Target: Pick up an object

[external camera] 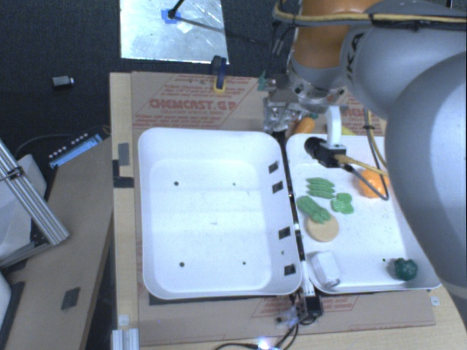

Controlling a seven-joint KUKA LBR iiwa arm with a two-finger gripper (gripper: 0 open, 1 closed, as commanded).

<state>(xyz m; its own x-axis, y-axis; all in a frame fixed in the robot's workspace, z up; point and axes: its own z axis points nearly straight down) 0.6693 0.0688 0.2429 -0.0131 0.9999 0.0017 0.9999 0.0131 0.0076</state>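
Note:
My gripper (279, 121) hangs over the far left corner of the right bin (365, 279), close to the wall between the two bins. A small orange piece (303, 125) lies just right of it; whether they touch is unclear. Further into that bin lie a green pea pod (319, 187), a second green pod (312, 208), a small green leafy piece (343, 204), a tan round disc (323, 229) and an orange object (371, 183) partly behind the yellow cable. A white block (325, 267) rests at the near left corner and a dark green ball (404, 269) at the near right.
The left bin (211, 203) stands beside the right one, with black clips (286, 232) along their shared wall. My large grey arm (419, 100) covers the right bin's far right side. A yellow-and-blue clamp (218, 74) stands on the cardboard behind the bins.

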